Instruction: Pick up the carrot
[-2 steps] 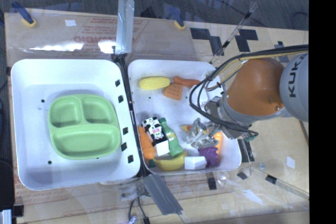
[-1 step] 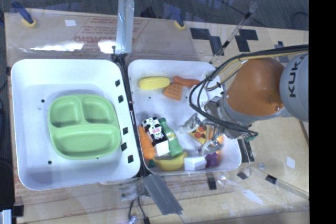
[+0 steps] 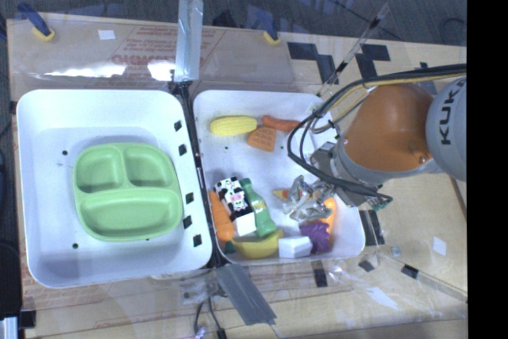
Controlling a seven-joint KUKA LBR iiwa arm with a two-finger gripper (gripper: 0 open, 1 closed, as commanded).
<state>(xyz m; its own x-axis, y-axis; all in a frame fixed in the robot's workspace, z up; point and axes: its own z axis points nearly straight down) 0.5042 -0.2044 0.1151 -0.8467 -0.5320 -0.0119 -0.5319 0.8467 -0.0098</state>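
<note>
You are looking at the gripper [image 3: 305, 198] hanging low in the right bin [image 3: 238, 103], toward the lower right of the frame, among toys. How far it is opening you cannot tell; the metal tip is blurring into the clutter. The carrot [image 3: 221, 217] is lying along that bin's left wall, lower centre of the frame, just beside the cow-patterned block [image 3: 232, 194] and green bottle [image 3: 258, 212], well apart from the gripper. A corn cob [image 3: 233, 125] is sitting near the bin's upper edge. The green divided plate [image 3: 125, 191] is resting in the left bin [image 3: 40, 115].
</note>
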